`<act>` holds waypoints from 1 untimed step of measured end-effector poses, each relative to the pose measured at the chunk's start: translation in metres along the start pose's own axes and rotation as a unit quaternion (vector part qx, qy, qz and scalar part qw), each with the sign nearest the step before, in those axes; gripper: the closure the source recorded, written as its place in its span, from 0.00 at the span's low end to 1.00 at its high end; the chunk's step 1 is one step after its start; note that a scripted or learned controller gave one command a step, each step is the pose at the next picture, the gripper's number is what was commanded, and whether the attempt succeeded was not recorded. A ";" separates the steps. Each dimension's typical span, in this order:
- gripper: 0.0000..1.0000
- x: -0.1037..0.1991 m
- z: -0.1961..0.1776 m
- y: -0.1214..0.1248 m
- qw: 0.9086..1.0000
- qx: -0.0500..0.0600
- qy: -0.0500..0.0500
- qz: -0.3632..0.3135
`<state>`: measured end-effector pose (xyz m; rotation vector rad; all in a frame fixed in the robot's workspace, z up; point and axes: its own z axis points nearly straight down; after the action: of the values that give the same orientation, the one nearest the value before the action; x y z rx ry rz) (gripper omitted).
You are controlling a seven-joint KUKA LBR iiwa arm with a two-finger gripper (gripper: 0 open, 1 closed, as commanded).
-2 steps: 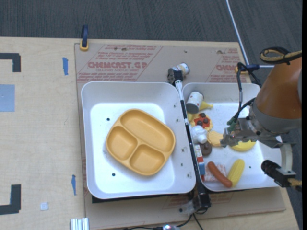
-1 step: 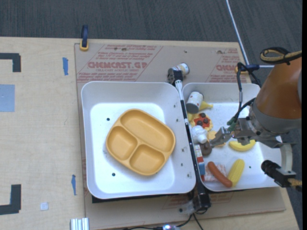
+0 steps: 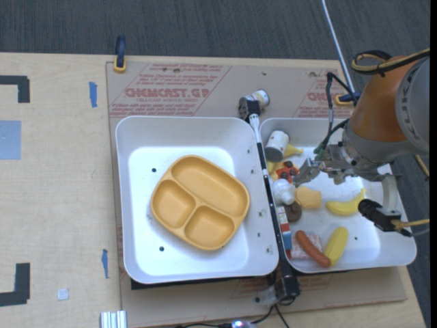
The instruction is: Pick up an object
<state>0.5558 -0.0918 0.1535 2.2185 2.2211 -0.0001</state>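
Note:
The right bin [image 3: 399, 251] holds several toy foods. Along its left side lie a white cup [image 3: 278, 142], a small red and orange piece [image 3: 287, 173], a white lump [image 3: 283, 194] and a brown piece [image 3: 294, 212]. A yellow block [image 3: 308, 198] and a banana [image 3: 345, 206] sit near the middle. A sausage [image 3: 308, 248] and a corn cob [image 3: 336, 244] lie at the front. My gripper [image 3: 308, 171] hangs over the bin's left half, just right of the red and orange piece and above the yellow block. I see nothing held in it.
The left bin [image 3: 136, 156] holds an orange divided plate [image 3: 199, 202]. A dark rail [image 3: 270, 197] runs between the two bins. A small black and white object [image 3: 252, 103] lies on the board behind the bins. The arm's grey and orange wrist [image 3: 382, 121] covers the right bin's back right part.

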 end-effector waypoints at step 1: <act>0.00 -0.001 0.039 0.011 1.000 0.000 0.000 0.000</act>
<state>0.5667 -0.0928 0.1143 2.2187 2.2215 0.0013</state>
